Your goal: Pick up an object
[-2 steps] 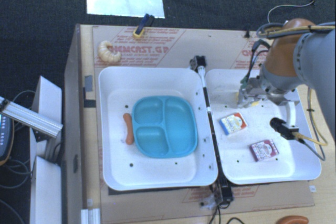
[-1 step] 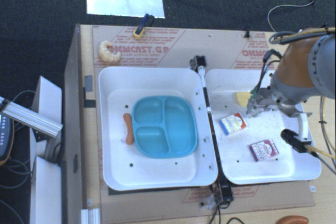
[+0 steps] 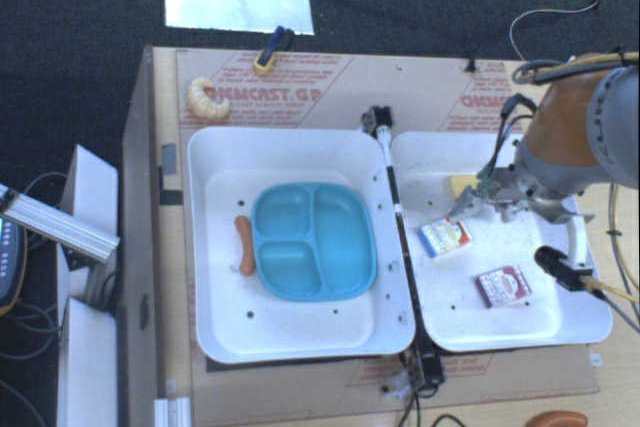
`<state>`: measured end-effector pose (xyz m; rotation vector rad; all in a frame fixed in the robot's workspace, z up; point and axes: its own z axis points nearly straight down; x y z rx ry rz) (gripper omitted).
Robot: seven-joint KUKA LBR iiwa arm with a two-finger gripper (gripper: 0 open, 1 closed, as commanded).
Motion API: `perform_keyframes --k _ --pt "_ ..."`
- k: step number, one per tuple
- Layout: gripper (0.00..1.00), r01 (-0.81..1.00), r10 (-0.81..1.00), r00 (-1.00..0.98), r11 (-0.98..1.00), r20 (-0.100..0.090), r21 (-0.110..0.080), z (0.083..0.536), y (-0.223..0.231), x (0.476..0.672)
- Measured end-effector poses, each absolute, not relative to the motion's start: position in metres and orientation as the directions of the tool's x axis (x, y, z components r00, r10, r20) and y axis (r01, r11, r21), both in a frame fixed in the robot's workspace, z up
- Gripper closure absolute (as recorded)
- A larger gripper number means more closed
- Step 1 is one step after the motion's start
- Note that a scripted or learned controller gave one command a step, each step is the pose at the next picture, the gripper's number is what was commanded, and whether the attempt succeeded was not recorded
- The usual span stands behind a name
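Note:
In the right bin [image 3: 560, 325] lie a small white, blue and orange carton [image 3: 445, 236], a dark red packet [image 3: 503, 286] and a yellow piece [image 3: 462, 185] near the bin's back. My gripper [image 3: 488, 199] hangs low over the right bin's upper middle, just right of the yellow piece and above and right of the carton. Nothing shows as held by it. The left bin [image 3: 215, 315] holds a blue divided plate [image 3: 313, 241] and an orange sausage [image 3: 244, 246] lying beside the plate's left edge.
A black divider rail [image 3: 396, 215] runs between the two bins. A beige curled toy [image 3: 207, 99] and a yellow-and-black tool [image 3: 271, 51] lie on the cardboard behind the left bin. Cables trail around the arm [image 3: 570, 130] at the right.

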<state>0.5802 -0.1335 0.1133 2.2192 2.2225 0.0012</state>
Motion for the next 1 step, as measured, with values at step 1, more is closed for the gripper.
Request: perform_keyframes --k 1 --pt "0.0 1.0 1.0 -0.004 0.004 0.0 0.001 0.0843 -0.1384 0.6147"
